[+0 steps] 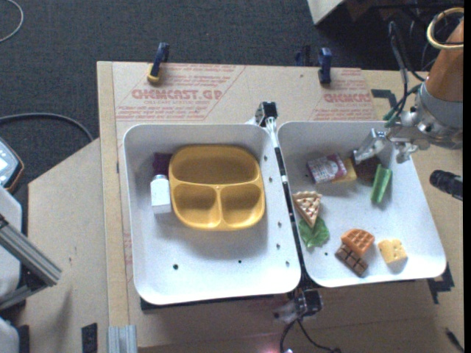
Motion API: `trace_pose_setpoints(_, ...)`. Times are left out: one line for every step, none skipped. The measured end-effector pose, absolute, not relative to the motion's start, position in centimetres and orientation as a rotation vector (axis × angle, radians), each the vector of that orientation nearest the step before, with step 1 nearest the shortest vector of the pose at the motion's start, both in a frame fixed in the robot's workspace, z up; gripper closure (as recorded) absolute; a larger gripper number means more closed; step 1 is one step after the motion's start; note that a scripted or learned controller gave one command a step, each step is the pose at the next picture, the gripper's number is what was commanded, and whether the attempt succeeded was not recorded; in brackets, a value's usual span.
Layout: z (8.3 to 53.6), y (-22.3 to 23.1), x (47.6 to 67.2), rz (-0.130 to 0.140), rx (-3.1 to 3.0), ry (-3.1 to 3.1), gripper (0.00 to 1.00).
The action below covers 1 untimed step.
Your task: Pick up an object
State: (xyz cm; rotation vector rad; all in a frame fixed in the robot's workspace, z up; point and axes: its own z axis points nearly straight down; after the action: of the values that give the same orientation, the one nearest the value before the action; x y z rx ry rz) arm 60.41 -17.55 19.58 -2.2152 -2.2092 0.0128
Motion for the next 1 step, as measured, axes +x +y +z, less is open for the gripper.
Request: trace_pose_setpoints(20.38, -17.53, 60.73, 0.000, -2.221, -2.221, 0.00)
